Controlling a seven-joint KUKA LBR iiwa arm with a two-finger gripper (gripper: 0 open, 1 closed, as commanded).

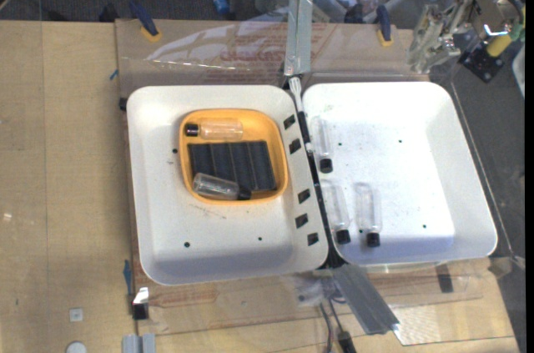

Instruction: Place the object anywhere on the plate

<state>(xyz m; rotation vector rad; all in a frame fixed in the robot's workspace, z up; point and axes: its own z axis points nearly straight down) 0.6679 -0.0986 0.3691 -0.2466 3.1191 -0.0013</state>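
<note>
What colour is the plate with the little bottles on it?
Orange-yellow, with a dark ridged middle; the plate shows best in the camera view.

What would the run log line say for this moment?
gripper: above right bin's far edge, parked | orange plate: two clear plastic vials on it | right white bin: three vials left

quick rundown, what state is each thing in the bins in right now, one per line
orange plate: flat in the left bin, with a dark ribbed insert
upper vial: lying on the plate, along its far edge
lower vial: lying on the plate, near its front edge
far vial: lying in the right bin by the divider
middle vial: lying in the right bin, black cap toward the front
right vial: lying beside it, apart
gripper: beyond the right bin's far corner, holding nothing
</note>
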